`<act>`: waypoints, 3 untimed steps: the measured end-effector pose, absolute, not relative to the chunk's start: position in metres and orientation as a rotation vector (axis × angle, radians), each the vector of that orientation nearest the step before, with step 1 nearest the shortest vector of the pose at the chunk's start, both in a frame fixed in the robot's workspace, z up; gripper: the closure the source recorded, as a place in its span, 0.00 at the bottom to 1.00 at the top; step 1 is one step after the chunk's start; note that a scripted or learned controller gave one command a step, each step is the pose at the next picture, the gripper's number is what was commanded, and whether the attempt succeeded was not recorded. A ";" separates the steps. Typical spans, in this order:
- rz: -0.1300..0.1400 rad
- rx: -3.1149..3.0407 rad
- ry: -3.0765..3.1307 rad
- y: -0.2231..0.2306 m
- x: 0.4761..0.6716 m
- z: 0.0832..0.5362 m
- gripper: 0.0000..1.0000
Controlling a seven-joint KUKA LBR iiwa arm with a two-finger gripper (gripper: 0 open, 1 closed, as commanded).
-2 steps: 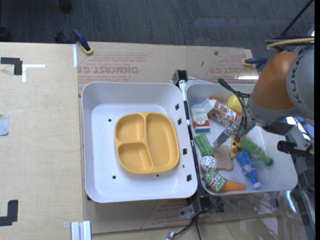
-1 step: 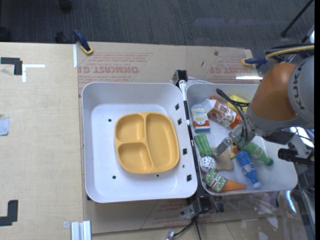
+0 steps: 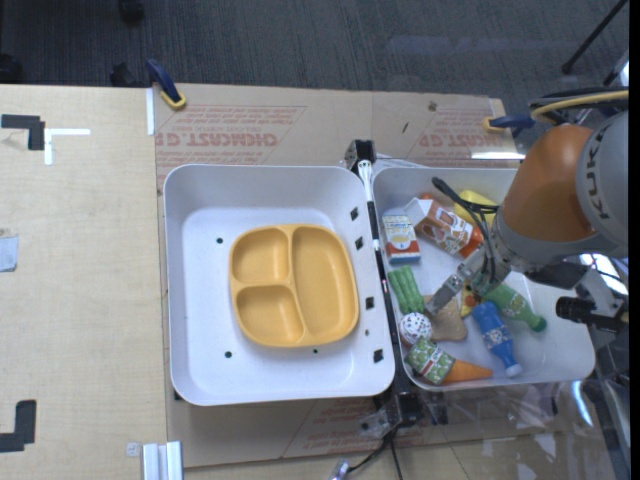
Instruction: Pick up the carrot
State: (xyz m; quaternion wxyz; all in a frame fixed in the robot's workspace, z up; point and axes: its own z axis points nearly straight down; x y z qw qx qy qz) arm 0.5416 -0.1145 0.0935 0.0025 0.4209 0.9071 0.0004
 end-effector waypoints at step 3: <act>0.002 2.206 2.232 -0.144 0.527 0.094 0.00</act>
